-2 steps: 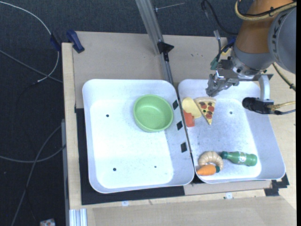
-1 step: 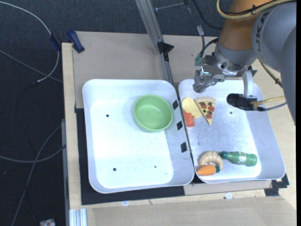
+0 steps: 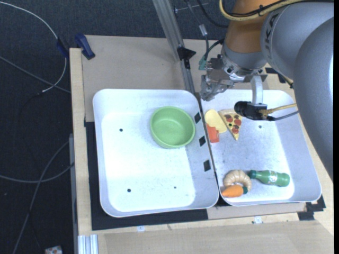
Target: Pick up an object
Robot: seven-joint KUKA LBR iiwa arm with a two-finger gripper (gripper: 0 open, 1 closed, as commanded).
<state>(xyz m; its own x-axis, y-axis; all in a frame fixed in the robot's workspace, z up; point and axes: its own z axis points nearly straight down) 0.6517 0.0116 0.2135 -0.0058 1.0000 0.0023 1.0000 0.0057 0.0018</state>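
Note:
My gripper hangs over the far left corner of the right bin, just above the rim between the two bins. Nothing shows between its fingers. Just below it lie a yellow piece with a red end and a toy pizza slice. Near the front of the right bin rest a croissant, an orange carrot and a green bottle. A green bowl sits in the left bin, toward its far right side.
A slanted metal post rises behind the bins and ends close to the gripper. The arm's grey body fills the upper right. Black clips line the divide between the bins. A blue clamp sits on the bench's far left corner.

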